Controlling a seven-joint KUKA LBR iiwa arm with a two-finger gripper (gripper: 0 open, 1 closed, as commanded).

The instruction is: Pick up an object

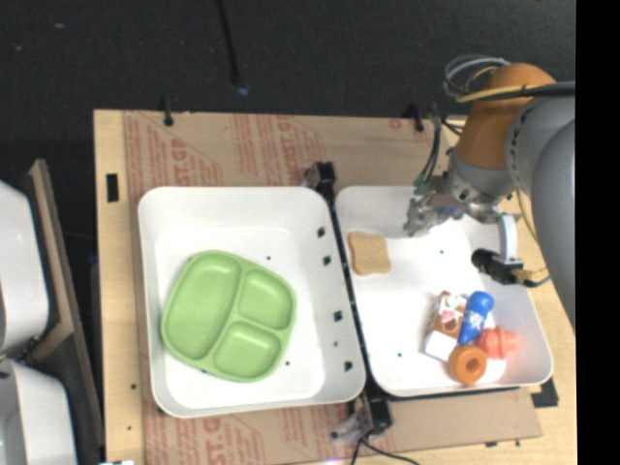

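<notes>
- We see the gripper [419, 219] over the far part of the right bin [407, 361], near its back wall.
- We cannot tell how far apart its tips are, and we see nothing held in it.
- A tan square of toast [369, 254] lies flat just beside the gripper, close to the bin's left wall. It has no long side we can pick out.
- A blue bottle [475, 317] lies in the bin's near right corner. Its long side runs from near to far, white cap [480, 301] pointing away.
- An orange ring [470, 364], a red toy [499, 343] and a small carton [448, 314] crowd beside the bottle.
- A green plate [229, 315] sits in the left bin [194, 216].
</notes>
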